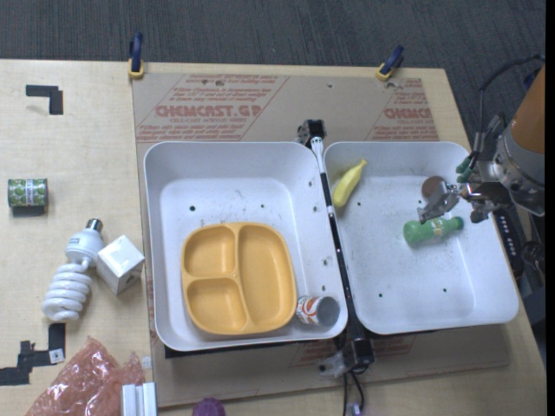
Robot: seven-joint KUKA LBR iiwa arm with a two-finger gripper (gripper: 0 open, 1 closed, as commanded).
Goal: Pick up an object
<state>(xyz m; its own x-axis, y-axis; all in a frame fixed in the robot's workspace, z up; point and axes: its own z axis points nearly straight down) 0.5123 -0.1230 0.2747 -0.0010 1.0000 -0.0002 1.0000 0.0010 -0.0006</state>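
While the arm is reaching in from the right, the gripper (pixel 436 199) is hovering just above the green bottle (pixel 433 230) lying in the right bin (pixel 486 306), can't tell if it's gripping anything

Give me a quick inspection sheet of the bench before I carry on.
Surface: two white bins, left bin and right bin, side by side on a cardboard sheet.
Job's things: banana and green bottle in right bin; yellow divided plate and small cup in left bin.
Clutter: light bulb, white cube, green can left of the bins.
Grippers: claw just above the bottle.
Cables: dark cables at right.
Surroundings: grey carpet.
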